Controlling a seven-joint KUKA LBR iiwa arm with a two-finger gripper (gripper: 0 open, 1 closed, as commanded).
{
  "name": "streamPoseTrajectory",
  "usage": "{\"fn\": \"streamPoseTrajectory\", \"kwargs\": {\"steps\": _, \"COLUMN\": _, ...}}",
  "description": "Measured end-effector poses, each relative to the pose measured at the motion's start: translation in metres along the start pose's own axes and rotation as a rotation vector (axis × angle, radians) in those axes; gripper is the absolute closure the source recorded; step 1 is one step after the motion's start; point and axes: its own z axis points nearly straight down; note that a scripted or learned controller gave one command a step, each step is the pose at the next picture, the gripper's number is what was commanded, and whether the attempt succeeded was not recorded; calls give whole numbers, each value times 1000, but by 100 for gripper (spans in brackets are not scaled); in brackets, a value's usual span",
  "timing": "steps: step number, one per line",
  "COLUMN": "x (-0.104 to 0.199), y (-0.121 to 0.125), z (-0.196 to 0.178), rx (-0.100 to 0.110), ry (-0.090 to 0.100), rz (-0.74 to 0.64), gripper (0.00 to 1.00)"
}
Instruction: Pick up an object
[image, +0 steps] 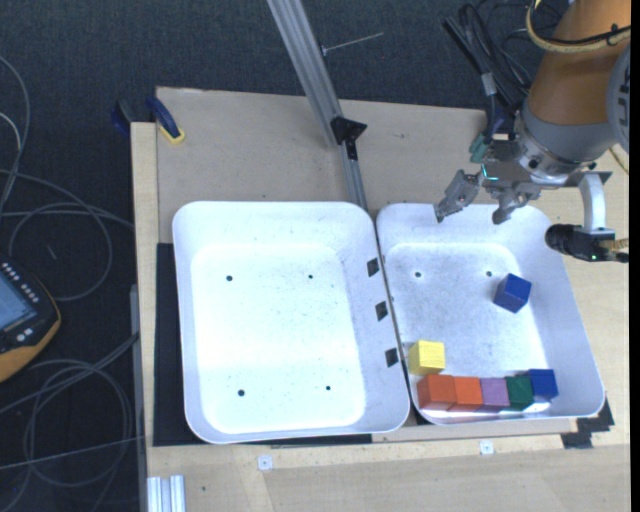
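Grey two-finger gripper (477, 206) hanging over far rim of right shallow white bin (570, 330), fingers spread wide w/ nothing between; small blue cube (512, 292) sitting apart below.

A pale wooden bench (260, 140) carries two shallow white bins side by side, the left bin (275, 220) at nine o'clock, the right bin (570, 310) at three, with a blue-and-yellow clamp (165, 120) at eleven.

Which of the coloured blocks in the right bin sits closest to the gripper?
The lone blue block, apart from the others in the right bin, lies nearest the gripper. The rest cluster along the bin's near wall.
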Motion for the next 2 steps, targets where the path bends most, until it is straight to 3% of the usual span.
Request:
{"fn": "streamPoseTrajectory", "kwargs": {"steps": 1, "x": -54, "y": -65, "z": 21, "rx": 4, "ry": 0, "rz": 7, "gripper": 0}}
{"fn": "streamPoseTrajectory", "kwargs": {"steps": 2, "x": -52, "y": -77, "z": 72, "rx": 5, "ry": 1, "rz": 2, "gripper": 0}}
